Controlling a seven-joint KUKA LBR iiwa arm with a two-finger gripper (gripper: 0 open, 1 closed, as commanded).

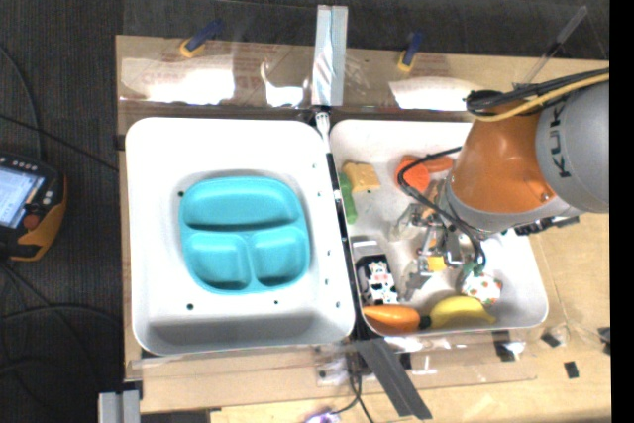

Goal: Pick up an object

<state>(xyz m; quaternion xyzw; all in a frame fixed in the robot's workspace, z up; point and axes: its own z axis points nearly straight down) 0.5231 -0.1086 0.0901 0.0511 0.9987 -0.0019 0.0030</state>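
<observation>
One fixed camera looks down (at a slant) on both bins (139,243) from above.

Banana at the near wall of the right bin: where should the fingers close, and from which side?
Grip the banana across its narrow middle, coming straight down. It lies flat along the bin wall, with a carrot touching its left end, so sideways approaches look blocked.

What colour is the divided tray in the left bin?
The divided plastic tray is turquoise blue, seen in the camera view.

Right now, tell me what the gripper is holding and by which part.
Cannot be told. The gripper hangs low in the right bin, above the banana and carrot, but nothing is seen between its tips.
</observation>
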